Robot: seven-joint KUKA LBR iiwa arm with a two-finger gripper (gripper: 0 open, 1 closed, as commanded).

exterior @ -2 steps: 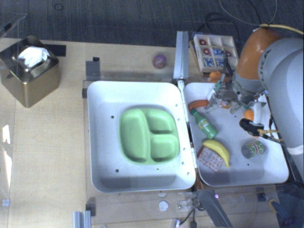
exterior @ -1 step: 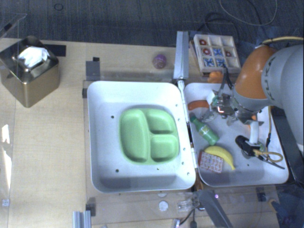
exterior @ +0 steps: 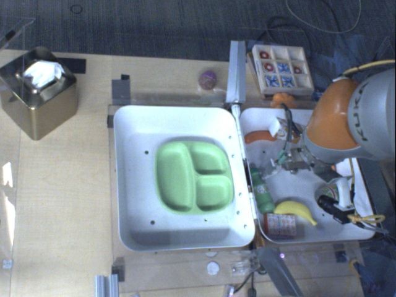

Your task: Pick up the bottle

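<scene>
The bottle (exterior: 261, 192) is green with a dark cap and lies along the left wall of the right bin (exterior: 309, 235), its cap pointing to the far side. My gripper (exterior: 283, 159) hangs low over the middle of that bin, a short way right of and beyond the bottle's cap. Nothing shows between it and the bottle. The grey arm with its orange band (exterior: 333, 121) reaches in from the right and hides the bin's right part.
A banana (exterior: 296, 211) and a red-and-white packet (exterior: 282, 226) lie by the bottle's base. An orange-red item (exterior: 262, 136) lies at the bin's far side. The left bin (exterior: 133, 228) holds a green divided plate (exterior: 194, 174). A tic-tac-toe board (exterior: 281, 69) sits behind.
</scene>
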